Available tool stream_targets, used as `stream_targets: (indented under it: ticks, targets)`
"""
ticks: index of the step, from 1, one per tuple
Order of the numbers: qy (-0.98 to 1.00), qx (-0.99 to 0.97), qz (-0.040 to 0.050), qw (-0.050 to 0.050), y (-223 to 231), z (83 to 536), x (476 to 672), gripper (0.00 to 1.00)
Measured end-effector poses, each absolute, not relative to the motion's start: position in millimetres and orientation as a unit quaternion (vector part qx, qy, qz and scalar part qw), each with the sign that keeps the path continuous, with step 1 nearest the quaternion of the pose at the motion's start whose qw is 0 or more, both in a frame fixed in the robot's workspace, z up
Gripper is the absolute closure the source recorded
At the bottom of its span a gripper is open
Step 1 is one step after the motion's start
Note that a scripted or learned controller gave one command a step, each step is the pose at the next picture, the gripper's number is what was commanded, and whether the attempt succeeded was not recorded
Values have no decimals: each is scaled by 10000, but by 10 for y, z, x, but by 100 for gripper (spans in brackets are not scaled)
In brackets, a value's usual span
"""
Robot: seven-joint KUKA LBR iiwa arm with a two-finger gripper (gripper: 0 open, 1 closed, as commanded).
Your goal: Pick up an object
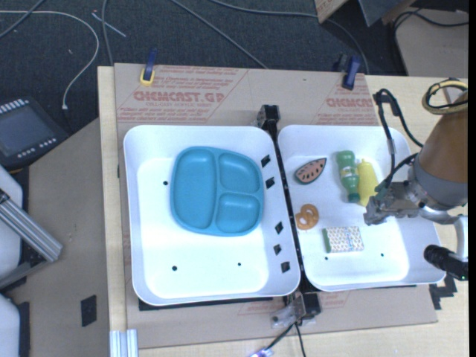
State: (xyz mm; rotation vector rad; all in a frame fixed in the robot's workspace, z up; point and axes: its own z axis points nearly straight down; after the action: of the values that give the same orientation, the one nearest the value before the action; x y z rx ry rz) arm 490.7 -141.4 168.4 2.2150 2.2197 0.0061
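From above, I see two white bins side by side on the bench. The left bin (149,259) holds a blue plate (217,190) with three parts, near its far edge. The right bin (394,262) holds the small things. A slice of toy watermelon (310,170) lies near the far left corner. A green bottle (346,175) and a yellow bottle (367,181) lie touching, side by side. A little pretzel (306,216) sits by the left edge. A spotted sponge (343,239) lies near the front edge. My gripper (381,208) hangs just beside the yellow bottle, over the right side of this bin. I cannot tell how it is set.
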Motion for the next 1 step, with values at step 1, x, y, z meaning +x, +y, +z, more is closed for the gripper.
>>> stream_targets:
  ticks: [1]
  targets:
    - [7078, 7064, 18, 29, -1396, 2134, 4977, 100]
